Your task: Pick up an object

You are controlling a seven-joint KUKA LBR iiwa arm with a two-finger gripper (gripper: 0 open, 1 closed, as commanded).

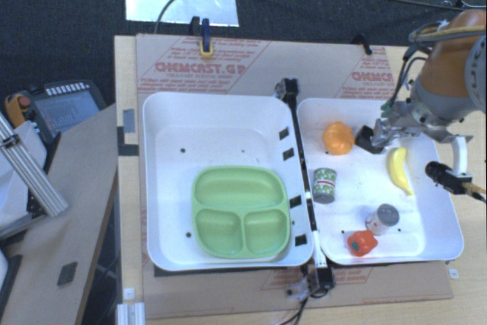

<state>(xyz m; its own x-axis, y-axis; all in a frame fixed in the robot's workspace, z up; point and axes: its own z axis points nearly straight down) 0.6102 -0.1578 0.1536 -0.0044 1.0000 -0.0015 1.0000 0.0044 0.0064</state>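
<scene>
The right bin (441, 240) holds several objects. An orange rounded object (338, 138) lies at its back left. A small green and white can (325, 185) stands near the divider. A yellow banana (399, 170) lies toward the right. A small jar with a grey lid (383, 217) and a red object (362, 242) sit near the front. My gripper (370, 138) hangs low over the back of this bin, just right of the orange object and above the banana's top end. Nothing is visibly held in it.
The left bin (167, 125) holds a green divided plate (240, 211) at its front. The arm's grey body and orange band (449, 72) reach in over the right bin's far right corner. A black part (445, 175) sticks out by the right rim.
</scene>
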